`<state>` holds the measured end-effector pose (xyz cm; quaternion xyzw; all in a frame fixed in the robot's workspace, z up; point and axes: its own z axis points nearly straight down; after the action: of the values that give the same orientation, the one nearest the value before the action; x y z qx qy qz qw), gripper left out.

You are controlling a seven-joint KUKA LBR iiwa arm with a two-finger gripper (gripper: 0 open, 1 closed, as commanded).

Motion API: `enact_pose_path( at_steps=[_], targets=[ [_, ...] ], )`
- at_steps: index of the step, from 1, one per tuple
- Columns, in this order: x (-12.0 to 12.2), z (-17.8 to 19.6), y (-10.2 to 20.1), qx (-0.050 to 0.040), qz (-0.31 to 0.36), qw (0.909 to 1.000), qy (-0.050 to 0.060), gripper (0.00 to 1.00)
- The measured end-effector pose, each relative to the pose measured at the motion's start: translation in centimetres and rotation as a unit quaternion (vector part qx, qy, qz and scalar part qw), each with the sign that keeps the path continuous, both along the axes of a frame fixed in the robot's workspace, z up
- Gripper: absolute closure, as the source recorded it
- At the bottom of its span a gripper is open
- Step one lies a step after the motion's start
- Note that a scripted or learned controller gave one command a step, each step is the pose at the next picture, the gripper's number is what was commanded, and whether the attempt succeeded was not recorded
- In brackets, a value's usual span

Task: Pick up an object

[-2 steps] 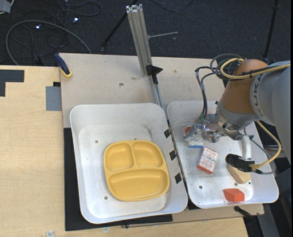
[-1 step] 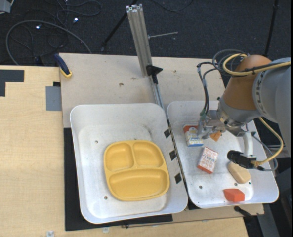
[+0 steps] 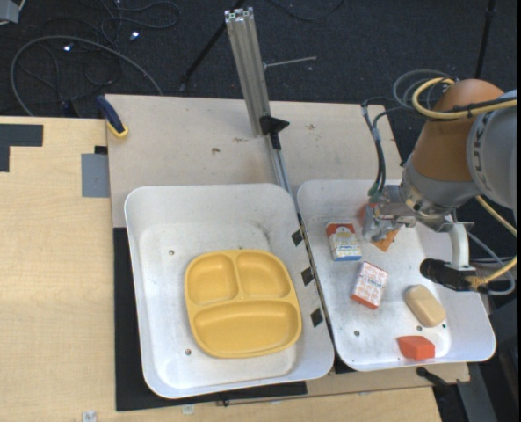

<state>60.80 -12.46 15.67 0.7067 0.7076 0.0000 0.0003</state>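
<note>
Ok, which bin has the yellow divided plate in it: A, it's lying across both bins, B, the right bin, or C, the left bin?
C: the yellow divided plate lies wholly inside the left bin, while the right bin holds the small boxes and other items.

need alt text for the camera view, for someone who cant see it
A grey and orange robot arm reaches in from the right, its gripper low over the right bin, beside a small carton. That bin also holds a red-and-white packet, a tan block and a red piece. The left bin holds a yellow divided plate.
</note>
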Motion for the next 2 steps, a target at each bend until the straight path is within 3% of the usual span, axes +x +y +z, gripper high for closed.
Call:
enact_pose_path(
  at_steps=[1, 2],
  targets=[
    [1.0, 5.8, -0.1, -0.0001, 0.000, 1.0000, -0.001, 1.00],
    [1.0, 8.8, -0.2, 0.0001, 0.000, 1.0000, 0.000, 1.00]
  ],
)
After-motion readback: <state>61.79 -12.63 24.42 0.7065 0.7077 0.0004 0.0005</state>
